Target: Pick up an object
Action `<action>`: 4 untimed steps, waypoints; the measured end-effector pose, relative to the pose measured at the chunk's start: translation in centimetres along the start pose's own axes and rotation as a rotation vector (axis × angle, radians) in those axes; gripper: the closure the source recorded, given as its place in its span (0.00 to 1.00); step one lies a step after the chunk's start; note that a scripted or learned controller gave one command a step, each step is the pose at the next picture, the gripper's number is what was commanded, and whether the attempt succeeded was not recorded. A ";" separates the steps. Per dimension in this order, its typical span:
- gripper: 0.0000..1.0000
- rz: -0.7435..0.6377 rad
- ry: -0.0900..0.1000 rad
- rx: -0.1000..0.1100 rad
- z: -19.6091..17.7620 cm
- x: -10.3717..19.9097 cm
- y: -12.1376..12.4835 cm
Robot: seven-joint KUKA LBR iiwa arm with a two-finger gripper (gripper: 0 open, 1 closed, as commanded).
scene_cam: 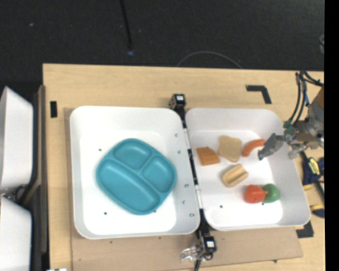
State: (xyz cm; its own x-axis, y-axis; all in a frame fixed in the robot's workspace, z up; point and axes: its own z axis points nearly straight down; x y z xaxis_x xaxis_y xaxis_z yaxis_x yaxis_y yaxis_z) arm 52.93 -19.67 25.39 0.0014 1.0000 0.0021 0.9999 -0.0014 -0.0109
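Over the right bin [291, 216], the hand [269, 147] hovers — just beside the orange sausage [251, 147].

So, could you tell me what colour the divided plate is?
Teal blue; the divided plate shows in the camera view.

Bright, even light; slightly soft, perhaps low-resolution.

The arm is reaching in low over the right bin [291, 205], its gripper [269, 146] hanging above that bin's right half.
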 end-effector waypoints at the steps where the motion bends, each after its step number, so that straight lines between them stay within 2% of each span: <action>1: 0.00 -0.003 -0.003 -0.012 -0.7 0.1 0.2; 2: 0.00 0.000 -0.003 -0.006 5.5 -0.6 0.0; 4: 0.00 0.000 -0.004 -0.009 15.2 -1.2 -0.7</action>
State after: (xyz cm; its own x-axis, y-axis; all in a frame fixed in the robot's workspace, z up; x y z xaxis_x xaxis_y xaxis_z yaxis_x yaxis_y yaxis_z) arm 52.08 -20.83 10.16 0.0016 1.0000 -0.0017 1.0000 -0.0016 -0.0015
